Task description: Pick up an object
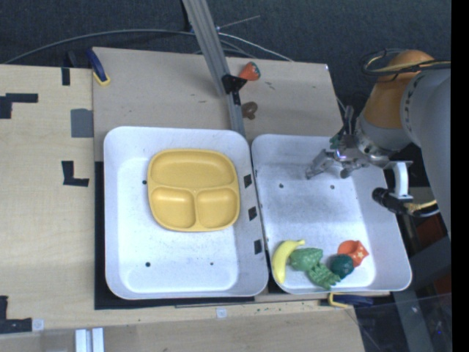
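Toy food lies at the near edge of the right bin [381,226]: yellow banana [282,259], green vegetables [314,266], orange piece [353,251]. Further back, the gripper [329,169] hangs over the bin's far part, fingers apart, gripping nothing, arm bent from the right.

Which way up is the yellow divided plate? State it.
Right side up. The yellow plate lies flat in the left bin, its three compartments open to the camera; nothing is visible in them.
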Available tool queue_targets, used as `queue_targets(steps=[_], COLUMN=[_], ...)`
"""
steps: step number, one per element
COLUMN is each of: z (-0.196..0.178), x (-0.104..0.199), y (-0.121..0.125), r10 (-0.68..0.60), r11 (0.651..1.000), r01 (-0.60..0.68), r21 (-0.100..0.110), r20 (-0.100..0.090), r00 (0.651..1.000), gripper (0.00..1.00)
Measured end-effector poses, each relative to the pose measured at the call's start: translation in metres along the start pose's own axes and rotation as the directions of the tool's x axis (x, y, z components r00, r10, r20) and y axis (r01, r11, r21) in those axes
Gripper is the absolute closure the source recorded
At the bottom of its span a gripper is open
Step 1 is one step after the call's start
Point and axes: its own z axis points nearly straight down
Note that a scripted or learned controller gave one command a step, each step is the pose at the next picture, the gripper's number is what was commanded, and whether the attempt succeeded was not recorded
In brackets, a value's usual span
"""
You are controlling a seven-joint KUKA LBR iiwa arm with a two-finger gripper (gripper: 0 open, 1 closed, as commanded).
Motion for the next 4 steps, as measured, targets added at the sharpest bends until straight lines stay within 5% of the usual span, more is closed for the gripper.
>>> queue_targets(steps=[1, 2, 4], z=[0.015, 0.004, -0.124], x=[0.001, 0.002, -0.004], y=[0.0, 0.0, 0.002], r10=[-0.001, -0.002, 0.001], r11=[1.0, 1.0, 1.0], r01=[0.001, 0.002, -0.001], r21=[-0.005, -0.006, -0.014], r20=[0.002, 0.002, 0.003], r00=[1.0, 1.0, 1.0], gripper=[0.0, 1.0, 1.0])
